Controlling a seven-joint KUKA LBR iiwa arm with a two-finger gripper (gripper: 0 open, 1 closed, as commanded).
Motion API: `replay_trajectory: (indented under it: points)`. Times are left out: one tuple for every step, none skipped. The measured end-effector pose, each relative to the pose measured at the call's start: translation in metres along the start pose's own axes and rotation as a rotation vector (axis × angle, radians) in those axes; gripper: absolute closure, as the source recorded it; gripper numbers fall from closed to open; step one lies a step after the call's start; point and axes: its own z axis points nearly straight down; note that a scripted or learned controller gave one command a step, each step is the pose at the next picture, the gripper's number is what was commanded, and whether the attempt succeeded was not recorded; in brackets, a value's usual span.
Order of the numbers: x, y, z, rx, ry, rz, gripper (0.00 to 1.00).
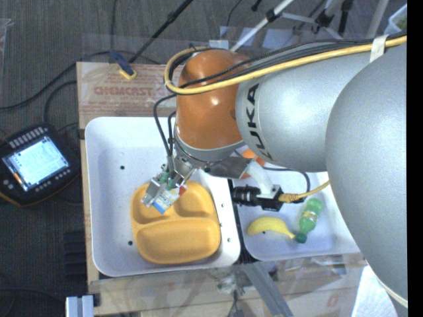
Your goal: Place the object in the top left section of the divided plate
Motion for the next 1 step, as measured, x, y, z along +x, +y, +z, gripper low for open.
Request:
replay_trajectory:
  points:
    - [0.0,0.0,-0.0001,0.0,0.0,0.0,0.0]
